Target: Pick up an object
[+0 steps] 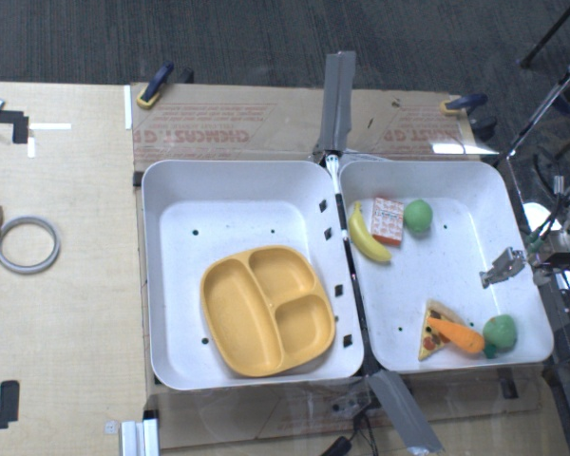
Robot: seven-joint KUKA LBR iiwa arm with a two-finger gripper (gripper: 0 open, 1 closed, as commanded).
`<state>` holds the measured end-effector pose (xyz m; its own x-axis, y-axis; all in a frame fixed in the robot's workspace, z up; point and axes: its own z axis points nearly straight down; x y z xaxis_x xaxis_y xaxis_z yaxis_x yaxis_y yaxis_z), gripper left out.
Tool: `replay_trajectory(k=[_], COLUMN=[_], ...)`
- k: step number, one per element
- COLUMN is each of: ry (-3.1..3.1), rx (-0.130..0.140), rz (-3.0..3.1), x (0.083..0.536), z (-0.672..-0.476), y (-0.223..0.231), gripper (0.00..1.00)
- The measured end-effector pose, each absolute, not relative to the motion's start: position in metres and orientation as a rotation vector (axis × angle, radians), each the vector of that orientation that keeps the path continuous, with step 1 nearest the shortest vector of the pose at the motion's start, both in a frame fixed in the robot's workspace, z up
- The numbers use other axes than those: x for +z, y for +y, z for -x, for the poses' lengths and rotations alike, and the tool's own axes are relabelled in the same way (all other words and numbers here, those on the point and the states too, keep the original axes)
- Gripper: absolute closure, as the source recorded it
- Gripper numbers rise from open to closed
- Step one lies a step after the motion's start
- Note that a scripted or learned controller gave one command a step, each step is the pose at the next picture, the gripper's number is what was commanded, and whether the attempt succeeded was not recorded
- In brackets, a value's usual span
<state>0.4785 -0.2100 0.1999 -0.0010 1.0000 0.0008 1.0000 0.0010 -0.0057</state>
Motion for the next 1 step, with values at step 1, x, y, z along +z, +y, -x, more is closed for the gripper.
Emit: replay_trajectory(k=[1], ry=[-2.319], rx=[0.005], rz=[2.115], x=[0.1987], z=[-0.5486], y=[-0.2223], gripper=[0.00])
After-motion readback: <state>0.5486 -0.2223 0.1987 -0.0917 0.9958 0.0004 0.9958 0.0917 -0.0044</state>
